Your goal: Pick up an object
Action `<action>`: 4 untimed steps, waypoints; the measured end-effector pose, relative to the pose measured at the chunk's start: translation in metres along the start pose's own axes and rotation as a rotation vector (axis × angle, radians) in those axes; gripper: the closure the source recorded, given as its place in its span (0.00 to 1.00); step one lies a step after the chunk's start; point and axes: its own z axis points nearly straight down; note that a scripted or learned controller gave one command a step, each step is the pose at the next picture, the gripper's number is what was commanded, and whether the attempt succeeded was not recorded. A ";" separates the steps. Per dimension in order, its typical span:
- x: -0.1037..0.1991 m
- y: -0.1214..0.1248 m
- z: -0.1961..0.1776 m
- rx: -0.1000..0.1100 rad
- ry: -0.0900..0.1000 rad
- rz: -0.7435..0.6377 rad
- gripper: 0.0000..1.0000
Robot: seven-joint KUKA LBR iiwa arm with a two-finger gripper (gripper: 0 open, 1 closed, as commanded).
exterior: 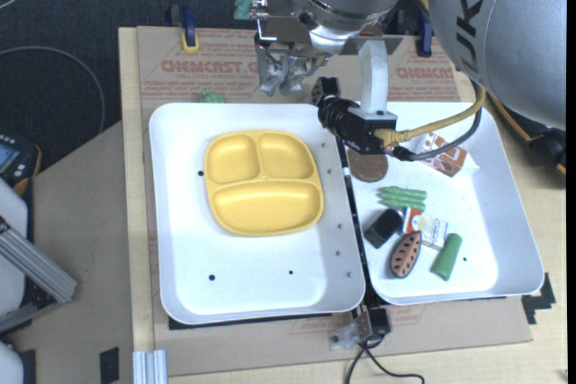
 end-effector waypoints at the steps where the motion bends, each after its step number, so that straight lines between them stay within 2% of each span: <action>1: -0.038 -0.047 0.075 0.028 -0.014 0.014 1.00; 2: -0.028 -0.067 0.041 0.013 -0.008 0.008 1.00; 3: -0.094 -0.066 -0.023 0.009 -0.010 0.017 1.00; 4: -0.161 -0.072 0.126 0.034 -0.015 0.018 1.00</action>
